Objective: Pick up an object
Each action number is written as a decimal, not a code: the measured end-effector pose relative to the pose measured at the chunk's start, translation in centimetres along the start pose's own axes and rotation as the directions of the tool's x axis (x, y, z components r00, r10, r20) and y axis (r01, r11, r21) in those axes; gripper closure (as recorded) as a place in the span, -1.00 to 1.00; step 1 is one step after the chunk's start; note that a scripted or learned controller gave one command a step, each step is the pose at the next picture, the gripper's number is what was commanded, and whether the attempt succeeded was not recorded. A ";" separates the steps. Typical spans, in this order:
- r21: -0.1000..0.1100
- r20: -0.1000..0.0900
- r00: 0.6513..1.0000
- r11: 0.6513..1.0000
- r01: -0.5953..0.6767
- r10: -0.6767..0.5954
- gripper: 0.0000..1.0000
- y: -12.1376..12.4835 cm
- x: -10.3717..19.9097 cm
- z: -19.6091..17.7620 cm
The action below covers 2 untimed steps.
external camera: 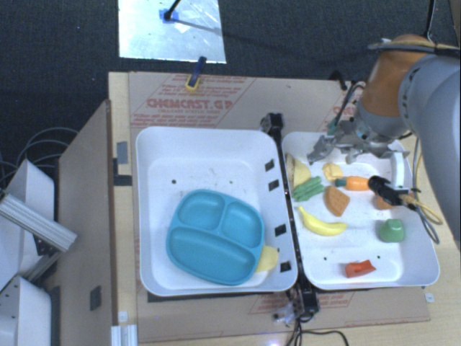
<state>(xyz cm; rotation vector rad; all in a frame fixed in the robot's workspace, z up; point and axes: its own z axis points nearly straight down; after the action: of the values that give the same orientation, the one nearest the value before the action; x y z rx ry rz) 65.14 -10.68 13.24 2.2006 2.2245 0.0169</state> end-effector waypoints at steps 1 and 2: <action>-0.004 -0.007 1.000 1.000 0.002 -0.002 -1.00 -5.4 -3.4 3.3; 0.013 -0.005 1.000 1.000 -0.003 0.003 -1.00 -15.6 3.4 -6.0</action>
<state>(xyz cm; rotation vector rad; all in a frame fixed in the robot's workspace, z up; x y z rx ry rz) 49.46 -7.40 18.93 2.2131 2.2302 0.0076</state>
